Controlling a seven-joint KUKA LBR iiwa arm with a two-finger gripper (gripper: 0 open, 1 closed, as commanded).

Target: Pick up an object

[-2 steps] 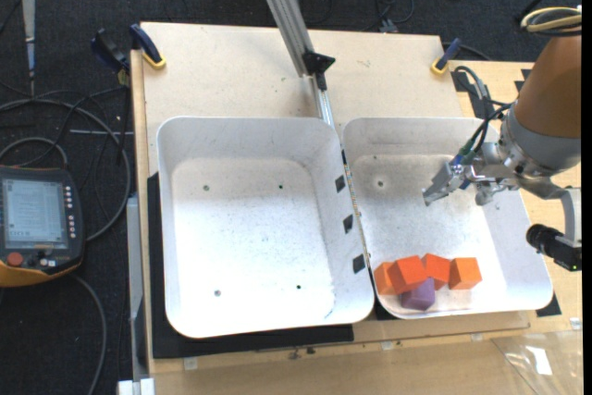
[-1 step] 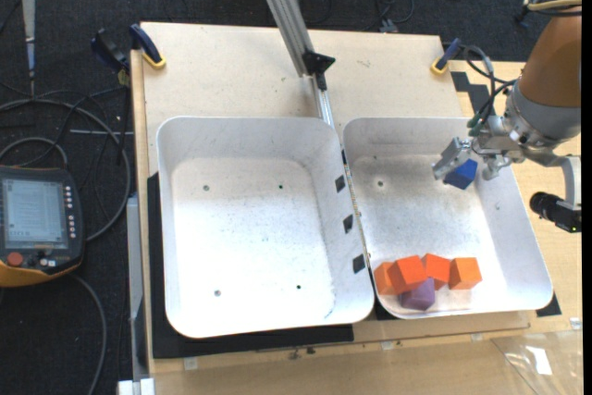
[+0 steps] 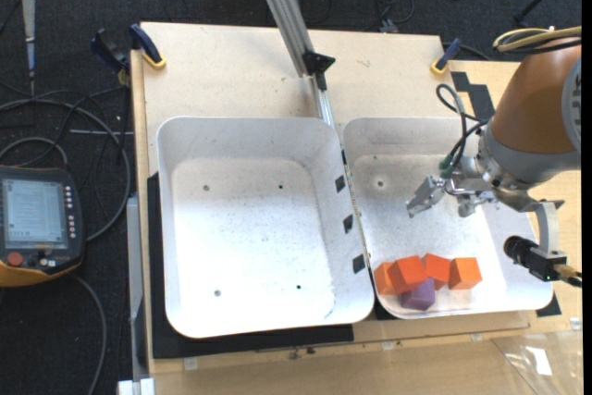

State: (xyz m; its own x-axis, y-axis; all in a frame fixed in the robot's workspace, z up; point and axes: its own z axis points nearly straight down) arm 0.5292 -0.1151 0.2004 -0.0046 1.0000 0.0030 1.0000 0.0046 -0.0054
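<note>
Tool above the right bin, blocks below it.
The tool [image 3: 446, 198] hangs open with nothing between its fingers. Three orange blocks [image 3: 425, 273] and a purple block [image 3: 418, 295] crowd together at the right bin's [image 3: 388, 143] lower edge; the left bin [image 3: 250, 227] sits beside it on the desk [image 3: 231, 69].

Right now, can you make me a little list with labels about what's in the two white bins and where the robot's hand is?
left bin: white, speckled floor
right bin: blocks bunched at the near edge
orange blocks: three, side by side
purple block: in front of the orange ones, touching them
gripper: over the right bin, up the bin from the blocks, nothing seen between its fingers
arm: reaches in from the right
</note>
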